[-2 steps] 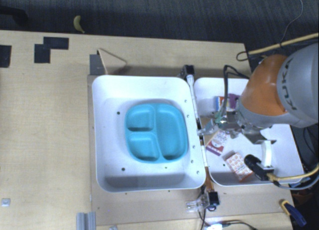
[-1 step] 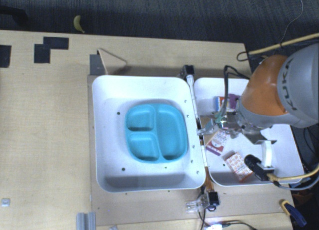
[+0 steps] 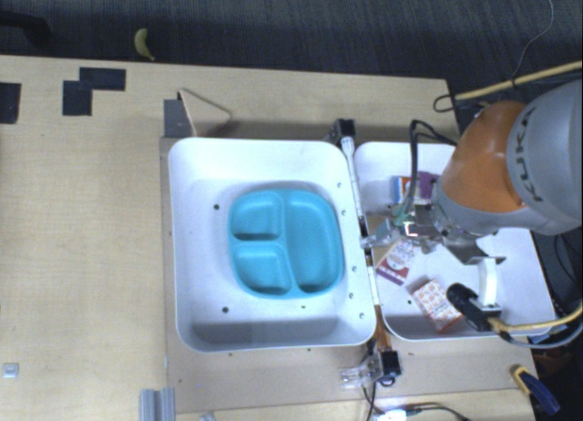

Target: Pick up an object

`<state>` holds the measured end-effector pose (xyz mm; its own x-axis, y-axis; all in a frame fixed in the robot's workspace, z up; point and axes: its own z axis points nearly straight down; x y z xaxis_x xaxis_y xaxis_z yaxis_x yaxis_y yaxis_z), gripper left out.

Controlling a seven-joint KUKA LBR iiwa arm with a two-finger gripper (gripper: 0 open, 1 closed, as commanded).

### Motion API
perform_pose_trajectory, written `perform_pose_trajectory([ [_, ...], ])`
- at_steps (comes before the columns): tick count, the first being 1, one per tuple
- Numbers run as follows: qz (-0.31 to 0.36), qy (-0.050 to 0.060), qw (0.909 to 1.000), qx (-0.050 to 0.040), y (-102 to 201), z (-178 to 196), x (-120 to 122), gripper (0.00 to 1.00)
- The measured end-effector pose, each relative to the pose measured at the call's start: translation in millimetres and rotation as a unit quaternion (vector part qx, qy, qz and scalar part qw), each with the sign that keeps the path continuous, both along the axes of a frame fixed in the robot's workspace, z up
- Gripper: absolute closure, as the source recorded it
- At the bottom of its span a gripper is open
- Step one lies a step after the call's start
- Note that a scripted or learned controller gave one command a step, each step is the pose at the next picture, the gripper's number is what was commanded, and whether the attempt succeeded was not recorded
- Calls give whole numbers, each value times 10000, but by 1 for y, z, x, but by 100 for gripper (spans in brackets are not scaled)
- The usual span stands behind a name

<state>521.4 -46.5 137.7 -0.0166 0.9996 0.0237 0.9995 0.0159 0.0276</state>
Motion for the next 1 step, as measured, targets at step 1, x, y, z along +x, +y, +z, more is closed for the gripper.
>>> perform_pose_trajectory([
  [1,-1,-3,10000,1,0,0,0,0],
])
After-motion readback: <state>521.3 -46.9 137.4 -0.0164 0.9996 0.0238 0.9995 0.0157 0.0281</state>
